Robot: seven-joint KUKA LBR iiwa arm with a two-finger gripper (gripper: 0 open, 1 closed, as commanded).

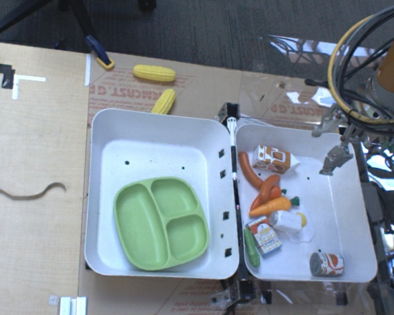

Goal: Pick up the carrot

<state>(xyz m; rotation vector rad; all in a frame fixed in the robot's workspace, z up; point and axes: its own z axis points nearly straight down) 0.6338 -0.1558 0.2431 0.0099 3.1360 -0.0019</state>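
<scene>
The carrot (270, 207) is orange with a green top at its right end. It lies near the middle of the right bin (357, 224), tilted, among other toy foods. It touches a red-orange piece (270, 187) just above it and a white item (293, 222) below its right end. My gripper (330, 145) hangs over the bin's upper right part, well up and to the right of the carrot. Its two grey fingers (337, 160) stand apart with nothing between them.
The right bin also holds a sausage (248, 171), a small carton (274, 159), a juice box (266, 238), a green piece (251, 253) and a can (327, 264). A green divided plate (162, 220) sits in the left bin (111, 180). Two corn cobs (154, 73) lie behind the bins.
</scene>
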